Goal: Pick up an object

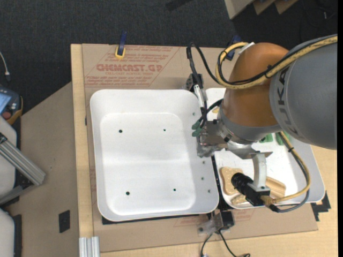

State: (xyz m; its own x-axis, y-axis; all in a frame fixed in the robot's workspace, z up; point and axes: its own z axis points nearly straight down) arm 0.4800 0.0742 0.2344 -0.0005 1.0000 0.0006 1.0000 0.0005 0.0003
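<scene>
- Over the right bin (316, 178), the gripper (205, 143) hangs; open or closed, I cannot tell.
- Tan object (228, 174) looks light, stiff, flat; grasp across its narrow edges.

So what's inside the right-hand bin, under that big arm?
Near the front of the right bin lies a tan piece, and further back a green thing peeks out. The arm covers most of the bin, so anything else inside is hidden.

even overhead light, soft shadows, sharp focus, slight glare.
</scene>
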